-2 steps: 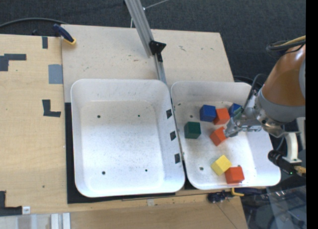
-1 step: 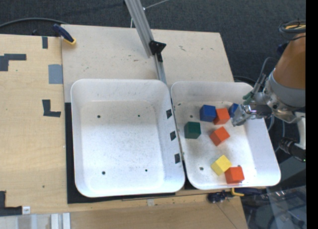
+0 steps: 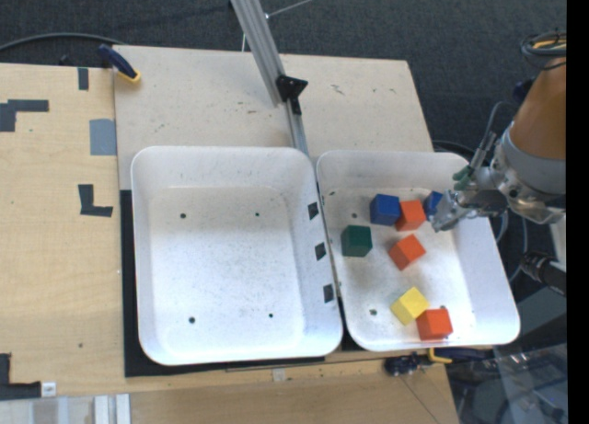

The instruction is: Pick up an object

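Note:
The right bin (image 3: 479, 275) holds several small blocks. A blue block (image 3: 385, 209) and an orange block (image 3: 411, 214) sit side by side near its far end. A dark green block (image 3: 356, 241) lies to their left, with another orange block (image 3: 406, 251) beside it. Near the front lie a yellow block (image 3: 409, 304) and an orange-red block (image 3: 434, 323). My gripper (image 3: 445, 213) hangs low at the right side of this bin, just right of the orange block, with a bit of blue showing against it. The arm covers its fingers.
The left bin (image 3: 147, 257) stands beside the right one, sharing a middle wall. A slanted metal rail (image 3: 262, 45) runs from the top down to the bins' junction. A blue and yellow tool (image 3: 120, 63) lies on the bench at the far left.

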`<act>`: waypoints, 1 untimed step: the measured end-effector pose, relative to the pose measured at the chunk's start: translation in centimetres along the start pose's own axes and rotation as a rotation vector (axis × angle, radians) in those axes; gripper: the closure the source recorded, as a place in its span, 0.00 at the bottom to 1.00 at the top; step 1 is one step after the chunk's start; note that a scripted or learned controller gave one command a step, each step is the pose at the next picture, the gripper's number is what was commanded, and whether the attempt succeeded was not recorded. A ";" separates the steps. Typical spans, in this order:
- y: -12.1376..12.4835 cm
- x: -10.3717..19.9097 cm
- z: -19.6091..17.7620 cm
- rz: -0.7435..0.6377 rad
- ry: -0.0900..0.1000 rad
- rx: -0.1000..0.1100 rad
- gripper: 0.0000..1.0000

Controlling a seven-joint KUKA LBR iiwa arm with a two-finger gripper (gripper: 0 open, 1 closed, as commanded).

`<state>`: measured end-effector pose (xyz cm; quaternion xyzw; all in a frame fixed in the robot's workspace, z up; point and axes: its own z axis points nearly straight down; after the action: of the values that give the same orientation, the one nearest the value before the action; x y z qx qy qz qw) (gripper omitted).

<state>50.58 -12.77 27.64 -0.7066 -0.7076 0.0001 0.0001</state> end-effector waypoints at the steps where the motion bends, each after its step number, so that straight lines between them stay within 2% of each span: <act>1: 2.1 3.7 0.4 -0.003 0.000 0.000 1.00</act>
<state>52.73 -9.05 27.26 -0.7055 -0.7087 0.0002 0.0003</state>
